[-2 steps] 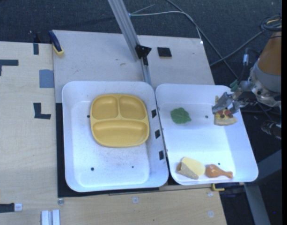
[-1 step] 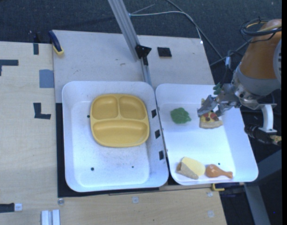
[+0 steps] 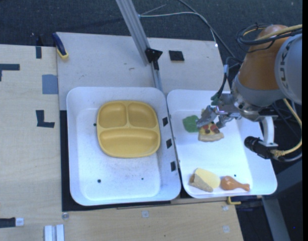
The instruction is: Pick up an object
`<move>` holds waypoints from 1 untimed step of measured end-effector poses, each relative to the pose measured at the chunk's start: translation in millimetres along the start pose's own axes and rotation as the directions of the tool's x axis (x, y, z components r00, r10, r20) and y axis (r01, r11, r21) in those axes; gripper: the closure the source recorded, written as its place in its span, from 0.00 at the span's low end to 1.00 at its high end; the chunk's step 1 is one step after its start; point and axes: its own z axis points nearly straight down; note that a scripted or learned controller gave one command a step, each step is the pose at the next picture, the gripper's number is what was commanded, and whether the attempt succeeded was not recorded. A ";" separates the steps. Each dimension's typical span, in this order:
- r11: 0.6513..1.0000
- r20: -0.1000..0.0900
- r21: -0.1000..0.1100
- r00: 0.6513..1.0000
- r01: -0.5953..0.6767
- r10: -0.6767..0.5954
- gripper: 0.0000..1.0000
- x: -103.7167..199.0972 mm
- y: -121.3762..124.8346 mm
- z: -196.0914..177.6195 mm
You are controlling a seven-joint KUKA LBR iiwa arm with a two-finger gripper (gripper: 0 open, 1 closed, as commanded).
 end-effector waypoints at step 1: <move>1.000 -0.001 -0.001 1.000 0.001 -0.001 1.00 47.6 1.5 3.2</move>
